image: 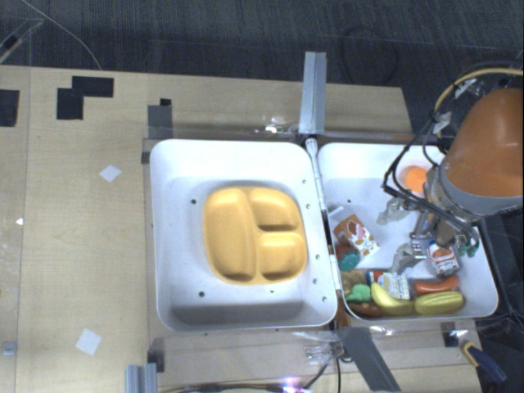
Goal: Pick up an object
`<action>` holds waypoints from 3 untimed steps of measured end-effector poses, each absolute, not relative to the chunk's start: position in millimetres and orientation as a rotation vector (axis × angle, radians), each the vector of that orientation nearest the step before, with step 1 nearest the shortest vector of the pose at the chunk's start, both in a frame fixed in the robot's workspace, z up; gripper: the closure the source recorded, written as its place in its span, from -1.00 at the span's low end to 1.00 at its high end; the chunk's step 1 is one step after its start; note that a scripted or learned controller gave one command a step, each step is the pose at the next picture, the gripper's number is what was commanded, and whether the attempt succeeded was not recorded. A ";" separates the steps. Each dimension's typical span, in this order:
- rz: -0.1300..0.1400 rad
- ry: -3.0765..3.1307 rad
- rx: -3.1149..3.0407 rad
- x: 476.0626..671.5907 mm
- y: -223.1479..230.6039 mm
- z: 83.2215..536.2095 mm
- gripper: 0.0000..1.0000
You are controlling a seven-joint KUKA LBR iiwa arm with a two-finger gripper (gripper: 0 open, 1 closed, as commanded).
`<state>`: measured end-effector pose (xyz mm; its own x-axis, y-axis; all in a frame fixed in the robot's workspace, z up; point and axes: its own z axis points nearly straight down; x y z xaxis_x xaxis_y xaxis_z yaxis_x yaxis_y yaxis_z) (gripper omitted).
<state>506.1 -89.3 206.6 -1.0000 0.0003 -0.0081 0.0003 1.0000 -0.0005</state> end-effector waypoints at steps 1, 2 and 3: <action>-0.005 3.130 -0.062 489.1 -124.5 220.4 -1.00; -0.009 3.113 -0.124 503.6 -126.5 106.0 -1.00; -0.023 3.040 -0.687 547.0 -208.2 97.1 -1.00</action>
